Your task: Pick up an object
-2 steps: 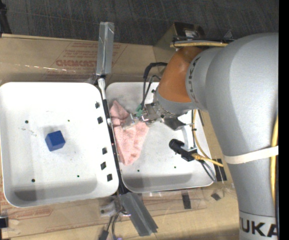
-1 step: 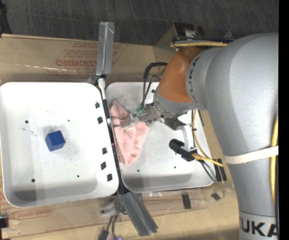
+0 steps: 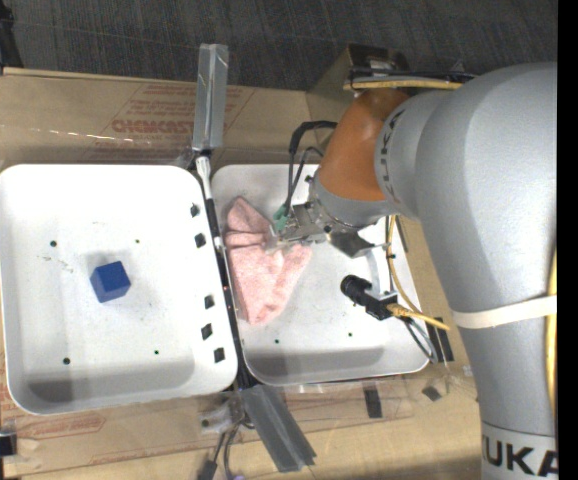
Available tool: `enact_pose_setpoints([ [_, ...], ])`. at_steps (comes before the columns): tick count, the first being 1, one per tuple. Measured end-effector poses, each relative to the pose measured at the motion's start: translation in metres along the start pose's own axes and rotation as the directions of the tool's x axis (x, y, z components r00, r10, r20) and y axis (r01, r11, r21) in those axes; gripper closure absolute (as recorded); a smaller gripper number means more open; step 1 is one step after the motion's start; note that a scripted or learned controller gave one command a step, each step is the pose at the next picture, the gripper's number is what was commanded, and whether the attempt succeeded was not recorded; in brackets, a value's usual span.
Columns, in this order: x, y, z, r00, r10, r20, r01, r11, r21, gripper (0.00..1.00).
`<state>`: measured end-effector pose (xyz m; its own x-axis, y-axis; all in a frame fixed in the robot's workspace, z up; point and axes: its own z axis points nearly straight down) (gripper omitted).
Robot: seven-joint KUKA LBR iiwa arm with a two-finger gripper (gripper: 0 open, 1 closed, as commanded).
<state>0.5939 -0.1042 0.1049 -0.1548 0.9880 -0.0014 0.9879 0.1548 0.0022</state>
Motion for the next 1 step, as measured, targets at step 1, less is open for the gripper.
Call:
enact_pose_setpoints([
  [1, -0.0006, -0.0001, -0.0002, 1.0, 0.0, 0.001, 0.0, 1.0, 0.0, 0.0],
])
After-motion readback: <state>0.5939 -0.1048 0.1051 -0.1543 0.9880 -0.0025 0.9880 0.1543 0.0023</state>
